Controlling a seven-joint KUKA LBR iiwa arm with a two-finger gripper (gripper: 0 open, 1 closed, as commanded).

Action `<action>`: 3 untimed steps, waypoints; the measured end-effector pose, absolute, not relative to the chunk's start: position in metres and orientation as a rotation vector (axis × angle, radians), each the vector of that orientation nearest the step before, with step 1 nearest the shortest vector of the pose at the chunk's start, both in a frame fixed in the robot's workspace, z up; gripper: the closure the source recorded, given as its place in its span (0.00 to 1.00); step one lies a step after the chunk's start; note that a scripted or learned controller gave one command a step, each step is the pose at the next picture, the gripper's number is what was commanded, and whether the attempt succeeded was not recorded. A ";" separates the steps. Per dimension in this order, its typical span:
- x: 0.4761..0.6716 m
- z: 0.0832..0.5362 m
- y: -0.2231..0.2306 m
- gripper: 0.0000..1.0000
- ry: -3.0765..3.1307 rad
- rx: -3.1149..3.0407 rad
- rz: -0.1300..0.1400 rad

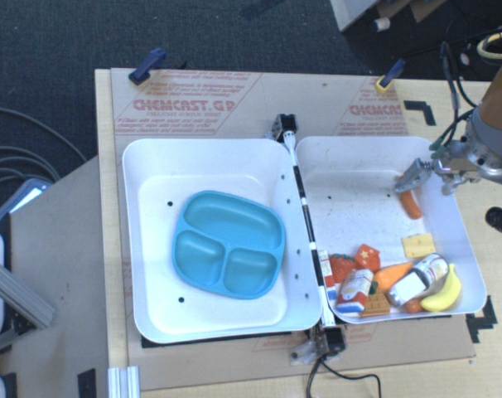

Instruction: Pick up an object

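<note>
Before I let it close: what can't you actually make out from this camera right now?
- Gripper: small and blurred in the camera view, so the finger gap and any contact with the orange sausage under it are unclear.
- Arm: cut off by the right edge.
- Pile in the right bin corner: the banana and bottle cover items beneath; labels too small to read.

Bright, even overhead light; soft shadows; white bins (143, 222) glare slightly; detail perhaps mildly blurred.

Small orange sausage-shaped object (410, 204), lying flat, tilted, alone in the right bin's upper right part
</note>
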State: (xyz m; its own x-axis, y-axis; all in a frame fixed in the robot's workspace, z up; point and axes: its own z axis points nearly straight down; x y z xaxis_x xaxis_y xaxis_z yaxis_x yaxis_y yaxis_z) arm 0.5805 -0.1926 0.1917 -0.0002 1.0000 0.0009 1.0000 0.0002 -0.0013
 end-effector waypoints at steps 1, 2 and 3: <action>0.635 0.084 -0.217 0.00 -2.221 -2.208 -0.012; 0.635 0.095 -0.220 1.00 -2.227 -2.214 -0.005; 0.612 0.185 -0.089 1.00 -2.223 -2.219 -0.003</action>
State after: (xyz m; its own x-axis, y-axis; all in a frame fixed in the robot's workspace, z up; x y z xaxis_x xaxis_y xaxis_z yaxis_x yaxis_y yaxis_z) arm 0.6121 -0.0888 0.1852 -0.0019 1.0000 0.0016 1.0000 0.0019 0.0007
